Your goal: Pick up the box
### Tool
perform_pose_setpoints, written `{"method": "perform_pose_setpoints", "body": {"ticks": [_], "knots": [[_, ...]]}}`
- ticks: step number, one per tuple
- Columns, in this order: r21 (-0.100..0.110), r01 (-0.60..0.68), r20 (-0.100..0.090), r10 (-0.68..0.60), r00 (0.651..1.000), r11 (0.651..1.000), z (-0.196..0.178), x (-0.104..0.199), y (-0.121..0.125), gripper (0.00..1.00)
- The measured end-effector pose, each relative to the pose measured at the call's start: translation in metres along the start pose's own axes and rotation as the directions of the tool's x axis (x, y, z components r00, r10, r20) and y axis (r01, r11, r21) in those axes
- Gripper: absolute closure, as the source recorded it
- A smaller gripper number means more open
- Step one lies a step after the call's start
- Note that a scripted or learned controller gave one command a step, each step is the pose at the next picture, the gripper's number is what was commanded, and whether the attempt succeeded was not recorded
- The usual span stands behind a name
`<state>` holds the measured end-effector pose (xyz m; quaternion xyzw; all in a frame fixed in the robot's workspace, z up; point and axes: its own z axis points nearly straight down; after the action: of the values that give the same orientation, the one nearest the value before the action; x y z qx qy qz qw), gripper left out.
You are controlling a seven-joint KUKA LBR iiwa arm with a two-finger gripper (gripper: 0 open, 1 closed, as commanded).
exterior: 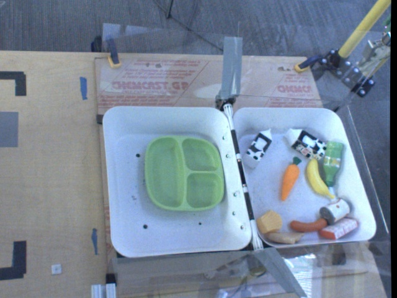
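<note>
Probably light, stiff card: green box (333,156) just beside banana (319,179), best pinched across its narrow sides; gripper state impossible to tell.

matt green plastic plate (184,173), smooth white plastic bins (118,166)

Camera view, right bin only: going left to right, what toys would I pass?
Cow-print carton → cheese wedge → carrot → second cow-print carton → banana → green box → red-and-white box.
</note>
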<state>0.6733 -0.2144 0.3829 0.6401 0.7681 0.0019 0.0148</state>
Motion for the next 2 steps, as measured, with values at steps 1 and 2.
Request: {"method": "perform_pose_setpoints", "body": {"ticks": [1,2], "knots": [[0.027,-0.291,-0.013,0.291,0.957,0.956,0.081,-0.002,-0.028,1.0],[0.023,-0.288,-0.01,0.288,0.957,0.957,0.069,-0.002,-0.026,1.0]]}}
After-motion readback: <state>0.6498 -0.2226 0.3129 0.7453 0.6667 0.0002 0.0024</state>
